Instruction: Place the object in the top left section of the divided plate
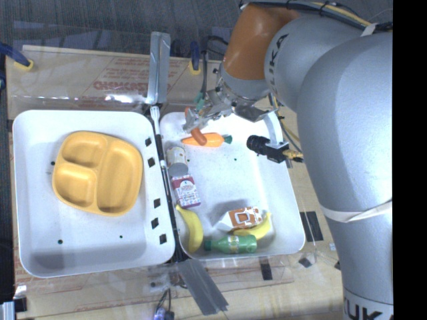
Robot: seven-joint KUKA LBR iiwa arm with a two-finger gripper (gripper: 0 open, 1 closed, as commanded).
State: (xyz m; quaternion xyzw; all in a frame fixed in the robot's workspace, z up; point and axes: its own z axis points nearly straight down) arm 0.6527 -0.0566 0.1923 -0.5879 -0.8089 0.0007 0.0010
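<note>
A yellow divided plate [98,172] lies in the left bin [33,239], with nothing in its sections. An orange carrot with a green tip [207,139] lies at the far end of the right bin [283,205]. My gripper [198,117] hangs just above and behind the carrot, close to the bin's far left corner. Whether it touches the carrot is unclear from this angle.
Along the right bin's left wall lie a small jar [177,156] and a red-labelled packet [187,191]. Near its front sit a banana [191,227], a green bottle [232,245], an orange snack pack [244,217] and a second banana [261,228]. A metal divider [159,72] separates the bins.
</note>
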